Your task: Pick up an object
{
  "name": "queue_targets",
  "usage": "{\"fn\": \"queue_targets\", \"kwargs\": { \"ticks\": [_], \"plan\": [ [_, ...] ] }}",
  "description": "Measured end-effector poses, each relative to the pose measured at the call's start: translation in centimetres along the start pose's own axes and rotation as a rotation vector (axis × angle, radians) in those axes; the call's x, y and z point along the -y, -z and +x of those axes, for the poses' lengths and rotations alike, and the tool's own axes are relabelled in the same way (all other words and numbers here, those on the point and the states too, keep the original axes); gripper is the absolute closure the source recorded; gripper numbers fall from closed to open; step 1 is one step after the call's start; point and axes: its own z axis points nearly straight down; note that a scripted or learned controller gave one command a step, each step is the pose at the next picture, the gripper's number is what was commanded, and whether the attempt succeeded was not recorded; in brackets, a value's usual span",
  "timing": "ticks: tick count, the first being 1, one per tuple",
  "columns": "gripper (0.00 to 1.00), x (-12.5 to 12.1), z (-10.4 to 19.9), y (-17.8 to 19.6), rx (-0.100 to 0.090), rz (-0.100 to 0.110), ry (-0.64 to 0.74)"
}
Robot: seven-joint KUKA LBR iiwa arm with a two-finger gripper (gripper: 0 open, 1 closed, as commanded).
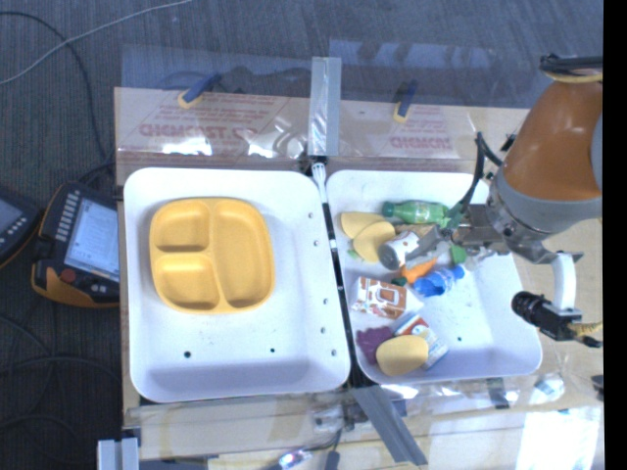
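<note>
The right bin [490, 346] holds a jumble of objects. A green bottle [413, 210] lies at the back, with two yellow pieces [366, 231] to its left. A silver can [398, 251], an orange carrot-like piece [421, 268] and a blue bottle [441, 281] lie in the middle. Nearer the front are a red and white snack packet [380, 297], a purple bunch of grapes [369, 341] and a yellow rounded object [402, 355]. My gripper [453, 235] hangs low over the middle of the bin, right beside the can and the green bottle.
The left bin [196, 360] bears a yellow divided plate [211, 253]. The grey arm with its orange band [558, 145] reaches in over the right bin's right side. A black fitting [539, 311] sits at that bin's right rim. A teach pendant [78, 248] lies left of the bench.
</note>
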Motion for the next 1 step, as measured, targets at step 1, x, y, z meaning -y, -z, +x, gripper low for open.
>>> {"fn": "queue_targets", "kwargs": {
  "ticks": [1],
  "plan": [
    [0.0, 2.51, 0.18, 8.9, 0.003, -0.003, -0.164]
  ]
}}
